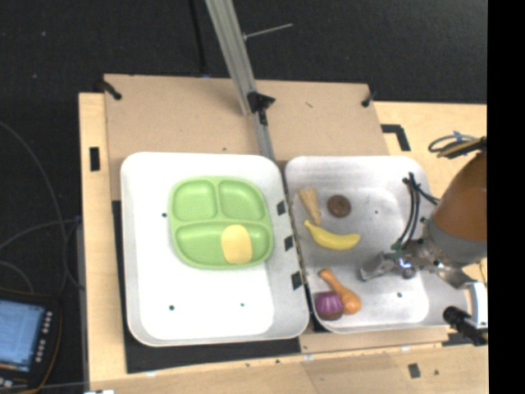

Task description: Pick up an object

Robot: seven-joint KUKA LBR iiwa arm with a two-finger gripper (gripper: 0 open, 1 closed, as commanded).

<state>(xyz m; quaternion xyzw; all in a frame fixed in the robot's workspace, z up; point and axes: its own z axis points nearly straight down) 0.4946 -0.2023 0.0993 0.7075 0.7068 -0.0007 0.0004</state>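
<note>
Two white bins sit side by side on my plywood bench, dark floor around it. From my remote desk I see the gripper (381, 268) low over the right bin (373, 318), just right of the banana (332, 237); I cannot tell how its fingers stand. Beyond the banana lie a brown disc (338, 206), a cone (309, 201), a carrot (339, 290) and a purple onion (328, 304). I judge the banana light, stiff and slick, best pinched across its middle. Left of it, a green tray (220, 222) carries a yellow piece (236, 243).
</note>
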